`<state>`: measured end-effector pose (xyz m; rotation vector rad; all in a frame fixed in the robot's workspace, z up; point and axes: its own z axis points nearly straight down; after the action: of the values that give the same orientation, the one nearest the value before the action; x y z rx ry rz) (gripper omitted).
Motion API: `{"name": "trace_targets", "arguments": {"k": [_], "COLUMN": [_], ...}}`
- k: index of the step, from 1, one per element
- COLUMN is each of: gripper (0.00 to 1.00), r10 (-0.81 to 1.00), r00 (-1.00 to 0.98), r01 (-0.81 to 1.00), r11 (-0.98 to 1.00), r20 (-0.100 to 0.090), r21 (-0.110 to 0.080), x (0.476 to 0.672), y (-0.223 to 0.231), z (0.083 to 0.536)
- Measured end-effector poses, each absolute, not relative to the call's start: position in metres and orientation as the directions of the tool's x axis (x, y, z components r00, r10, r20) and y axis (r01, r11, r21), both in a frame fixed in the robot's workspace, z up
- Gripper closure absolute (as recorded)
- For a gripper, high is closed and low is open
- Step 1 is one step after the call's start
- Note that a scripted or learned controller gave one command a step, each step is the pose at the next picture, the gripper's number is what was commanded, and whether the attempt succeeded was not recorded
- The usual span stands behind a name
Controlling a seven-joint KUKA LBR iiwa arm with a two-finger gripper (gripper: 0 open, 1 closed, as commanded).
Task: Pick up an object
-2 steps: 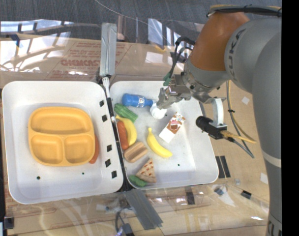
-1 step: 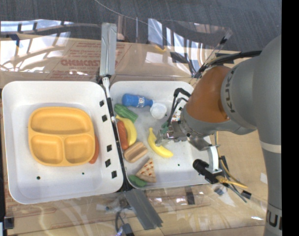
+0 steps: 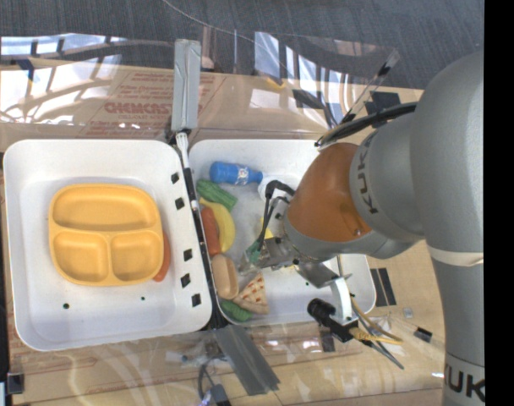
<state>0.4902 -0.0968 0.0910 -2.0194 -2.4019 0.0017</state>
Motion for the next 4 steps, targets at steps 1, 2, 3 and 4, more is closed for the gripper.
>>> {"name": "trace_targets", "arguments": {"k": [1, 2, 3, 4], "gripper": [0.0, 0.0, 0.0, 0.0], "r10": [1.0, 0.995, 0.972, 0.886], "r00": [0.01, -0.1, -0.235, -0.464], "r01": [1.0, 0.995, 0.972, 0.886], "r11": [-0.01, 0.1, 0.235, 0.464], "r20": [-0.001, 0.002, 0.0, -0.001], "r21": [-0.001, -0.003, 0.0, 0.001], "x": [0.52, 0.496, 0.512, 0.535], "y": [-0.143, -0.111, -0.094, -0.138], "z": [0.156, 0.091, 0.092, 0.092]}}
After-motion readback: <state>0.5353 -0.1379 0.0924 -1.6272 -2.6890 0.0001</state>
